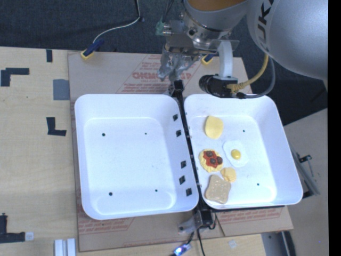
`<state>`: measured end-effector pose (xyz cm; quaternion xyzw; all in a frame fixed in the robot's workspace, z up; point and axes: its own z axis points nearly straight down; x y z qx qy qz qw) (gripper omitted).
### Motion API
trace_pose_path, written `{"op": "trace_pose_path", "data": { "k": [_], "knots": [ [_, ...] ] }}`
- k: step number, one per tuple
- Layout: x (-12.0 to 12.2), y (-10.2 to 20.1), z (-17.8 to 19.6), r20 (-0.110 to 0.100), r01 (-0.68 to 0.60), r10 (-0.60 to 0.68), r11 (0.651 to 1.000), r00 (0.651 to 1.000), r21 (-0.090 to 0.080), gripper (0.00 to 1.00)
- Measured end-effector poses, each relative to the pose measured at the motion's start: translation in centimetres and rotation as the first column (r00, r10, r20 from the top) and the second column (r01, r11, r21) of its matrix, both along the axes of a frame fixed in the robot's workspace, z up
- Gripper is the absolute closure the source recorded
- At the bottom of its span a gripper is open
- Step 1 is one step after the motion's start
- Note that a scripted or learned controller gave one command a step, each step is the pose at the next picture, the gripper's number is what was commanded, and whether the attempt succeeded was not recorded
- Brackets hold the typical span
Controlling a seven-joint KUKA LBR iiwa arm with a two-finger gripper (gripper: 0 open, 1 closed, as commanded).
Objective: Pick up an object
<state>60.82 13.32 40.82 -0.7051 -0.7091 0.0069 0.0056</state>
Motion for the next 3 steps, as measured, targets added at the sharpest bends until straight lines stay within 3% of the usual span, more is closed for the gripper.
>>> {"op": "trace_pose_path", "data": {
  "k": [1, 2, 3],
  "knots": [
    [3.8, -0.2, 13.4, 0.032, 0.002, -0.002, 1.0, 0.999, 0.004, 1.0],
    [-6.7, 3.2, 12.7, 0.014, -0.002, 0.002, 1.0, 1.0, 0.003, 1.0],
    [-3.7, 8.8, -11.1, 0.005, 0.002, -0.002, 1.0, 1.0, -0.003, 1.0]
  ]
}}
